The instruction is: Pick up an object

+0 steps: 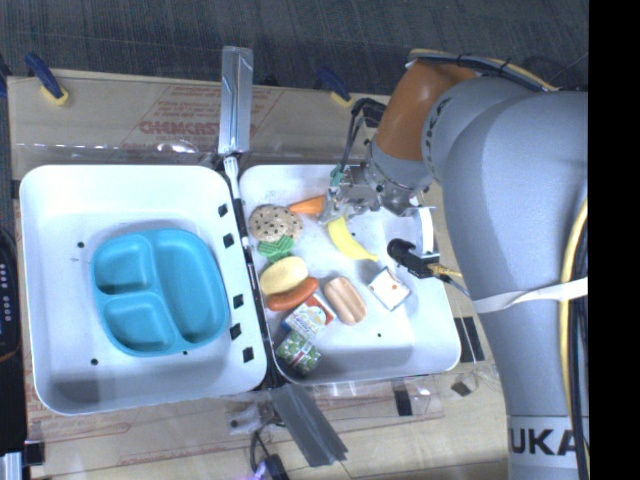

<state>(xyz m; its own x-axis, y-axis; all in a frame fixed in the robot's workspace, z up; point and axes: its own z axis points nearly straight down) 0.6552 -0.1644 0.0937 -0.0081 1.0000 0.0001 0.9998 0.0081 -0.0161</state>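
Blue three-compartment tray in the left white bin; blue clamps on the cardboard-covered bench.

Below the gripper, a yellow banana; left of it, an orange carrot and a brown speckled cookie. Far left, a blue tray in a white bin.

Dark carpeted floor surrounds a cardboard-topped bench with blue clamps.
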